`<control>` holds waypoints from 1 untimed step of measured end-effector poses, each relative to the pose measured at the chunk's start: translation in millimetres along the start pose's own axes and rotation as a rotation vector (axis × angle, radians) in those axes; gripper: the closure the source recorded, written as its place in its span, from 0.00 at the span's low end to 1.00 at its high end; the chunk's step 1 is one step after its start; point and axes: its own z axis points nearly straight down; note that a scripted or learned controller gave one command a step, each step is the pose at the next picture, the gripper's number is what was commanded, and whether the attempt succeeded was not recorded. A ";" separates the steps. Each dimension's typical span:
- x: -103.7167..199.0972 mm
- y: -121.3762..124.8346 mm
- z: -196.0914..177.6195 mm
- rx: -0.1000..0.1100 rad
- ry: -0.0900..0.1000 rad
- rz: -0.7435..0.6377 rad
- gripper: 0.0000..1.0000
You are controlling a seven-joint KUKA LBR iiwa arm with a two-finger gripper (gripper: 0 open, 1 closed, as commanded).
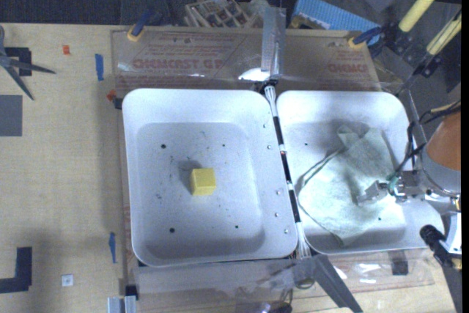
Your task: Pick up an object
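Gripper [372, 191] low over right bin [293, 108], finger state unclear, yellow block [204, 181] lying in left bin [135, 157]

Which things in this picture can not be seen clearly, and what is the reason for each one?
- Gripper: camera view, small and blurred over the pale cloth in the right bin; whether it grips anything cannot be told.
- Arm: cut off by the right edge.
- Cloth: folds and outline are soft; it blends into the white bin.
- Yellow block in the left bin: too small to tell its material.
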 end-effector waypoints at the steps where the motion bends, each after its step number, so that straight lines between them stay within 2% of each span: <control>1: -2.1 0.5 -10.6 -0.005 -0.001 0.005 1.00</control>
